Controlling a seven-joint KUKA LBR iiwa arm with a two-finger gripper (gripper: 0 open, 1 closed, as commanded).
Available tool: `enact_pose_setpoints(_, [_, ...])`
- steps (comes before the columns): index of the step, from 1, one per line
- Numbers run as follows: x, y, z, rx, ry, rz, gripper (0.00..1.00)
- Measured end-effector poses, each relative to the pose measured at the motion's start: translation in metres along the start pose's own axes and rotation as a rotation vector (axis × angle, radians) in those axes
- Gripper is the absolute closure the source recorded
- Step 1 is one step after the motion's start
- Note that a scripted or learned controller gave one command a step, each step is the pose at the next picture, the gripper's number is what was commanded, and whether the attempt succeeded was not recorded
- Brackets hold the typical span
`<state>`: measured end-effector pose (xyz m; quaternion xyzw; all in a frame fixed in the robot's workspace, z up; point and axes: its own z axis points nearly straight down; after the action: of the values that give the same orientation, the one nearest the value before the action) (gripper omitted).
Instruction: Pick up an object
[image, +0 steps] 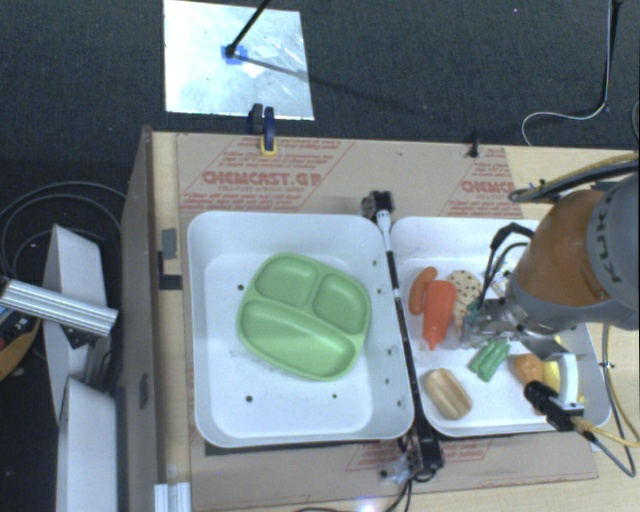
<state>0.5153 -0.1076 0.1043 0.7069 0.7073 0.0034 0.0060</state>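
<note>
Dark carpet surrounds the bench (300, 170), which carries two white bins side by side, one left bin (215, 300) and one right bin (440, 240). One green divided tray (303, 315) with three compartments lies tilted in the left bin, and nothing else sits with it. My gripper (487, 322) hangs low over the middle of the right bin, and I cannot tell how my jaws stand, since my wrist hides them. Around me I count six things: one orange carrot (438, 312) and one thin red-orange piece (422, 286) on its left, one speckled cookie (463, 285) touching the carrot's right side, one green block (489, 360) just below my gripper, one tan bread roll (447, 392) near the front wall, and one orange-yellow item (528, 367) partly under my arm.
</note>
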Motion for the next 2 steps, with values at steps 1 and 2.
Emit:
enact_pose_setpoints(1, [0.000, 0.000, 0.001, 0.001, 0.001, 0.000, 0.00])
enact_pose_setpoints(2, [0.008, 0.094, 0.017, -0.001, -0.001, -0.007, 0.00])
